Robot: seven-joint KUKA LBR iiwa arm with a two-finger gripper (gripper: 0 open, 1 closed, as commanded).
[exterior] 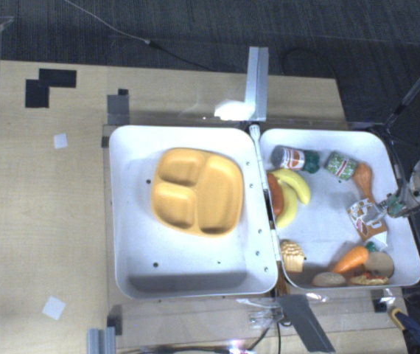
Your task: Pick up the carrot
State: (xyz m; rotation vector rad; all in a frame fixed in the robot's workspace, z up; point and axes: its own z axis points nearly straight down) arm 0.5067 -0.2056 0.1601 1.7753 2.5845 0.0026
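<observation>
The arm's two-finger gripper point(388, 206) sits at the right rim of the right shallow white plastic bin point(328, 140), just beside a small crinkled white-and-orange packet point(365, 217); how far it is opened cannot be told at this size. The smooth tapered orange carrot point(352, 259) lies free near the bin's front right corner, well below the curved yellow banana point(292, 195). A glossy yellow sectioned plate point(197, 191) rests in the left white bin point(133, 220).

I log: yellow tray point(197, 191) in left bin point(129, 220); banana point(292, 192), can point(295, 158), bread point(292, 254) in right bin point(320, 231).
</observation>
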